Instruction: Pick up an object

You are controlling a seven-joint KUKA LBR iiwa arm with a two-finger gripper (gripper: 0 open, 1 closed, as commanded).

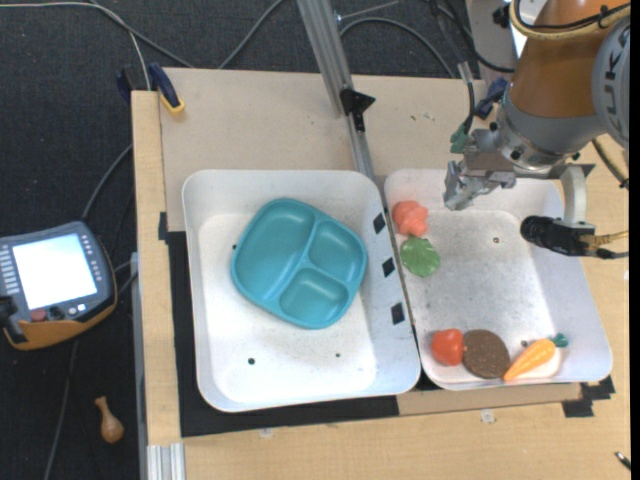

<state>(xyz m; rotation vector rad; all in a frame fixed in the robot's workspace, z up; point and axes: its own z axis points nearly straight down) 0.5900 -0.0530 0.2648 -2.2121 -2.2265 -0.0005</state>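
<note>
Your arm comes in from the upper right, its orange band sitting above the grey wrist, and bends downward toward the far edge of the right-hand side. The gripper hangs below the wrist, pointing down and slightly left, with nothing visibly caught in it.

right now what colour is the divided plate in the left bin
Teal blue; the divided plate shows in the camera view.
</note>
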